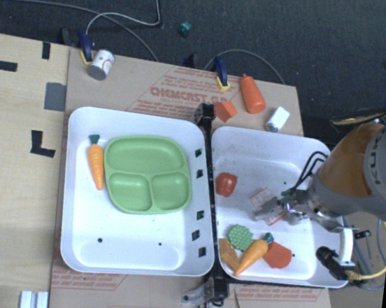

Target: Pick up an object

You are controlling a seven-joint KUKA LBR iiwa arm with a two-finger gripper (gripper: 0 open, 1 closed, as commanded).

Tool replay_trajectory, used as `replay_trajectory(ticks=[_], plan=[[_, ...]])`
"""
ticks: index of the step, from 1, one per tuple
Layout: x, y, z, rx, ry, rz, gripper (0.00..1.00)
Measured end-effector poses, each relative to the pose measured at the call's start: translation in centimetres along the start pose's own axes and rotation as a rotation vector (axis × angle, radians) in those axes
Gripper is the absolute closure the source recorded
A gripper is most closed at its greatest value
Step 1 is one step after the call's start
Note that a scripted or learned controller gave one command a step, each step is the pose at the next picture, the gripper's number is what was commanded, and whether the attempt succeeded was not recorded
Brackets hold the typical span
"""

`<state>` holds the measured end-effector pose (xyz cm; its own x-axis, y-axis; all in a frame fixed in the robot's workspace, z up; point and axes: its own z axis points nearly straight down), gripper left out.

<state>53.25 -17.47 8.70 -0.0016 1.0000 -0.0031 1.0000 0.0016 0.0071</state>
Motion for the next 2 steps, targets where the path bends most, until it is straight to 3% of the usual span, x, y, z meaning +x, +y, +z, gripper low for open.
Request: replay_trajectory(ticks=[1, 2], plan=[[0.1, 1.4, 0.1, 0.006, 0.002, 0.001, 0.0], [-5.0, 3.6, -10.8, 0.005, 0.0, 0.001, 0.0]])
